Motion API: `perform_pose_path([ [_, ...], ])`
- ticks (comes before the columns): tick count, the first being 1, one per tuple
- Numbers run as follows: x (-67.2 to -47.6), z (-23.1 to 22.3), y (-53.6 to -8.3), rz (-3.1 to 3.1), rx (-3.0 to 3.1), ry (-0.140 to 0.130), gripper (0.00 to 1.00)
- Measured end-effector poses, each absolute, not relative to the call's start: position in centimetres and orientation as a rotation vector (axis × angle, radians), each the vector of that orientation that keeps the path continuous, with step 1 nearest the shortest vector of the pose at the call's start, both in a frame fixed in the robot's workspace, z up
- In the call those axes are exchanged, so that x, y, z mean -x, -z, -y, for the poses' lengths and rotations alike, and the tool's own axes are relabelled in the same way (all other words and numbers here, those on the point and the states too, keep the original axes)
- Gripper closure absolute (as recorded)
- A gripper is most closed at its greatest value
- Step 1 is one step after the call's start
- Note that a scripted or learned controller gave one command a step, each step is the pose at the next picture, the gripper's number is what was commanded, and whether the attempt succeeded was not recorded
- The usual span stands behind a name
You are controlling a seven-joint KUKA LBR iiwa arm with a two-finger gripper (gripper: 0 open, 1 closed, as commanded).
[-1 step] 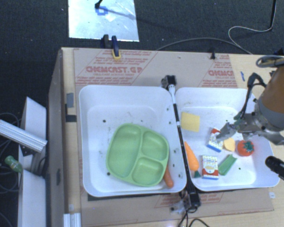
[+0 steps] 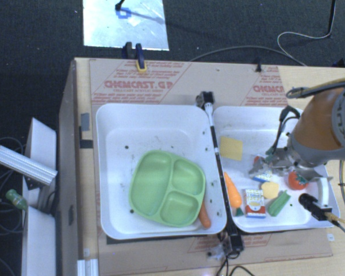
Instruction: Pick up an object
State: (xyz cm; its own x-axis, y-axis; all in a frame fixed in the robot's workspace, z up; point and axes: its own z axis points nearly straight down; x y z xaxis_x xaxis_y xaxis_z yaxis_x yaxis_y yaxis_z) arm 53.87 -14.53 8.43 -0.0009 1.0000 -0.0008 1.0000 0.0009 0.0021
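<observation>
The tool (image 2: pixel 271 164) is low in the right bin (image 2: pixel 247 117), over a heap of small toy foods; I cannot tell how it is set. Just beside it lie a yellow piece (image 2: pixel 269 189), a red tomato (image 2: pixel 297 180) and a green piece (image 2: pixel 279 203). These look light, stiff plastic, probably slippery; the round tomato could roll, so the flat sides of the yellow piece seem safer to grip.

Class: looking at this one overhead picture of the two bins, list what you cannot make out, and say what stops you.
- Gripper: too blurred to read.
- Red item in the right bin: partly covered by the arm.
- Small carton: print too small to read.
- Sausage-like piece beside the green tray: partly hidden under the tray's edge.
</observation>
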Motion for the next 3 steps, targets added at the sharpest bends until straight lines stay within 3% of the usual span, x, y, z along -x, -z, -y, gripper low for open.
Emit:
perform_pose_path([
  [1,-61.2,11.9,-8.5,-2.224,-2.216,-0.003,0.0],
  [2,-66.9,16.7,-8.5,-2.224,-2.214,-0.002,0.0],
  [3,-66.9,18.2,-8.6,-2.221,-2.216,-0.002,0.0],
])
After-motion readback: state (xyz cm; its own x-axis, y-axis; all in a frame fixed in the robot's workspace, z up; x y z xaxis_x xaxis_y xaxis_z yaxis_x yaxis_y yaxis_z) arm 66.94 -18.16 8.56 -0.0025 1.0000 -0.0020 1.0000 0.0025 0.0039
